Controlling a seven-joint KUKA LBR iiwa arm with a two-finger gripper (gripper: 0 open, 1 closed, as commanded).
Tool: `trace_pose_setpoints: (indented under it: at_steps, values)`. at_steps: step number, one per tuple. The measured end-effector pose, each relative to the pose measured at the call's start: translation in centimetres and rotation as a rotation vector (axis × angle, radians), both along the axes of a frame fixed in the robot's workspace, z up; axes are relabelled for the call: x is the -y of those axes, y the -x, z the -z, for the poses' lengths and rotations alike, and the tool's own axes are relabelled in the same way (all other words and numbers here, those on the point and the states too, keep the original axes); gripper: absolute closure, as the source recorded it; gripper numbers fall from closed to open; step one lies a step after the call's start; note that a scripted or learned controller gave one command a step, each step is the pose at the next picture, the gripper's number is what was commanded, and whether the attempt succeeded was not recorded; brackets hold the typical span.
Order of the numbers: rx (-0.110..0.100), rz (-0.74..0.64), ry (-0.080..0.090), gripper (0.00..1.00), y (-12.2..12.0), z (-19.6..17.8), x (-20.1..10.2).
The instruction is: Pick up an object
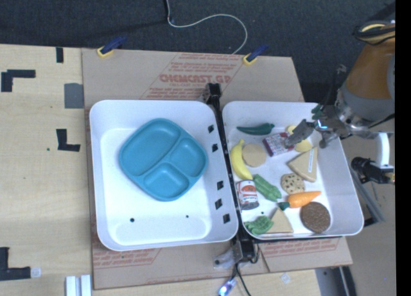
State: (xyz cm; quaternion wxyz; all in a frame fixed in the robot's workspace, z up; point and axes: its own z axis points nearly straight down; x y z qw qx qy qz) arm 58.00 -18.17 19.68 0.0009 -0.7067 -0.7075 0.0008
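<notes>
Grey arm [369,79] cut off at right, pincer [307,133] over crowded right bin [347,179], grip unclear

Bench [38,179] w/ cardboard [186,73], two bins [103,118]

dark carpet-like floor [83,2] behind; pale wooden bench [38,179]; cardboard sheet [186,76] on it

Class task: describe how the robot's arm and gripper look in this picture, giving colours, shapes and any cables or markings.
The arm is bulky and rounded: an orange band sits above a grey wrist section. Near the top, a dark part carries a pale yellowish curved strip. The gripper is small, made of grey and dark metal parts, with a tiny blue spot beside it. A white and black fitting sits lower right of the wrist. No markings are legible.
</notes>
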Motion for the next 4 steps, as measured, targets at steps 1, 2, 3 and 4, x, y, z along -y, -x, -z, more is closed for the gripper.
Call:
trace_pose_setpoints:
  at_steps: [1,2,3,4]
  values:
    - [-0.001,-0.002,-0.001,1.00,0.0,-0.9,-0.1]
    - [-0.002,-0.008,-0.003,1.00,-2.0,1.4,-9.1]
    - [0.011,-0.006,-0.002,1.00,2.6,-11.6,-14.5]
    - [-0.008,-0.006,-0.001,1.00,4.0,-3.7,-21.0]
